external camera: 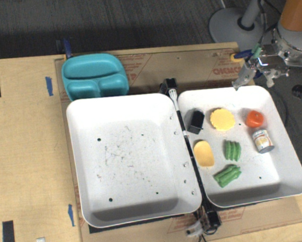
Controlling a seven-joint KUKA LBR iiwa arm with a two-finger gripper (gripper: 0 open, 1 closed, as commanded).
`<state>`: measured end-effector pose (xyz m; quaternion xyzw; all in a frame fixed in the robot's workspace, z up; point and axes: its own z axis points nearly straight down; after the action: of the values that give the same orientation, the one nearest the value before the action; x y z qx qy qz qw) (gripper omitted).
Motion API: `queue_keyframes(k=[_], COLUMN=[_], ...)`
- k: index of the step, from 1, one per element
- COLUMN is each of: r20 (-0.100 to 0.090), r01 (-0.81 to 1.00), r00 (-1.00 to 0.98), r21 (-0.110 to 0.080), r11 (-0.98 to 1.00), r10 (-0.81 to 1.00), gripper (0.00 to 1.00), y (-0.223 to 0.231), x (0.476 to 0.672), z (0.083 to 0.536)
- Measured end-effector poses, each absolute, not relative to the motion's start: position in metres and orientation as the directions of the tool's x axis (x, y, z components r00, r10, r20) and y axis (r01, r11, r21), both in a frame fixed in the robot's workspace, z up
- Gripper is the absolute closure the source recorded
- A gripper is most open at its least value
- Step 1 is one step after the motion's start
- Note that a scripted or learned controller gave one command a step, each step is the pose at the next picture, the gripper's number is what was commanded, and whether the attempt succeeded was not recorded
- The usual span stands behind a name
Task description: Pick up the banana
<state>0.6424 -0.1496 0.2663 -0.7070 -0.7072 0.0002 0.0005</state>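
**Gripper and banana before the approach.** The gripper (253,76) hung over the far right corner of the right bin (254,197), just outside its rim. Whether it was released or clenched could not be told, and nothing was seen in its grasp.

Nearest to it in the bin lay an orange-topped item (255,118) and a small jar (263,140). A round yellow piece (222,119) sat further left.

The banana (203,153), judged to be the oblong yellow piece, lay well apart from the gripper. It was towards the view's lower left, close beside the bin's left wall. Its long axis ran roughly from the far side to the near side of the bin.

Around it were:
- a black object (195,120) just beyond its far end;
- two green pieces (232,150) (228,175) close on its right.

The reach would therefore probably cross the bin diagonally, with the jaws set across that axis.
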Motion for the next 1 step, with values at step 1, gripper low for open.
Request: queue_keyframes(k=[1], r20=[0.000], r01=[0.978], r00=[0.209], r21=[0.000], r11=[-0.209], r10=[0.978], gripper=[0.00], y=[-0.1491], x=[0.6206], z=[0.0947])
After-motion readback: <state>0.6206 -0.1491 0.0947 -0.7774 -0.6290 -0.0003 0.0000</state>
